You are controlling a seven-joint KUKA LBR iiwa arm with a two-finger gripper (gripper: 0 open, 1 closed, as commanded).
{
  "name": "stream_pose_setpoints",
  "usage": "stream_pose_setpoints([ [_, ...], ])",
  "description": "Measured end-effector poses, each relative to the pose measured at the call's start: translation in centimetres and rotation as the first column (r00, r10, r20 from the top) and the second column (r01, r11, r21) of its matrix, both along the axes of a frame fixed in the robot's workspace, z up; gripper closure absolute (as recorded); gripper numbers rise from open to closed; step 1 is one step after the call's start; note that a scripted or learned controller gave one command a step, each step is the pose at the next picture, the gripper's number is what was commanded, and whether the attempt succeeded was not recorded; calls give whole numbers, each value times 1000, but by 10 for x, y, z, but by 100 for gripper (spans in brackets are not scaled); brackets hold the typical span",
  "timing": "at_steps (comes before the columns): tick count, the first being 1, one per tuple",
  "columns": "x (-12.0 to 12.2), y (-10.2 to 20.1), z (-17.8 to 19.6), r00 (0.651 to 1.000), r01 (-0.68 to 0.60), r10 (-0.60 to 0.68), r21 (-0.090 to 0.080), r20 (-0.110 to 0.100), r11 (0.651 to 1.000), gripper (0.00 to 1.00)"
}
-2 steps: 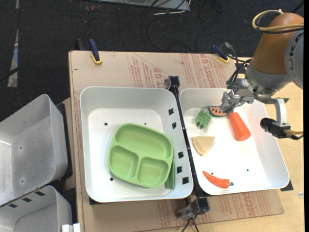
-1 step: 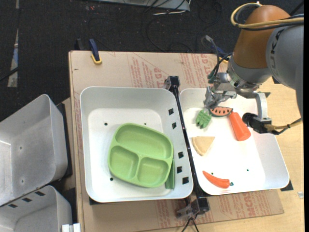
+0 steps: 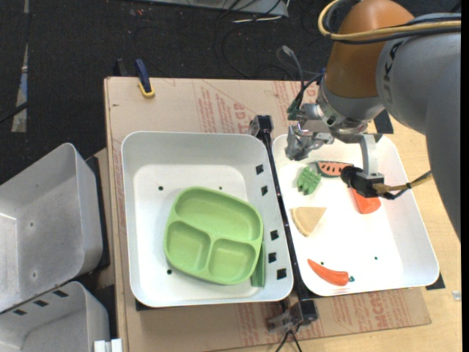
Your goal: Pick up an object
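The right bin [image 3: 410, 248] holds a green toy [image 3: 308, 180], a watermelon slice [image 3: 335, 169], an orange piece [image 3: 366, 199], a tan wedge [image 3: 308, 219] and a red chili pepper [image 3: 329, 271]. My gripper [image 3: 299, 147] hangs over the bin's far left corner, just above and behind the green toy. Nothing shows between its fingers. The arm's orange band [image 3: 370, 19] rises above it.
The left bin [image 3: 146, 167] holds a green divided plate [image 3: 213, 235]. A black divider with clips [image 3: 275, 196] runs between the bins. Grey tubs [image 3: 44, 218] stand off the bench at the left. A blue and yellow clamp [image 3: 144, 79] sits at the board's far left corner.
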State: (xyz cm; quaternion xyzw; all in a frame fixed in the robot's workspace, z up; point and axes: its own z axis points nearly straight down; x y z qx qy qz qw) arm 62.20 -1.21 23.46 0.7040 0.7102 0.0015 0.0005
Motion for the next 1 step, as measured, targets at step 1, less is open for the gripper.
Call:
stream_pose_setpoints([
  [1,-3,55,-11,1000,1,-1,0,-5,1000,100],
])
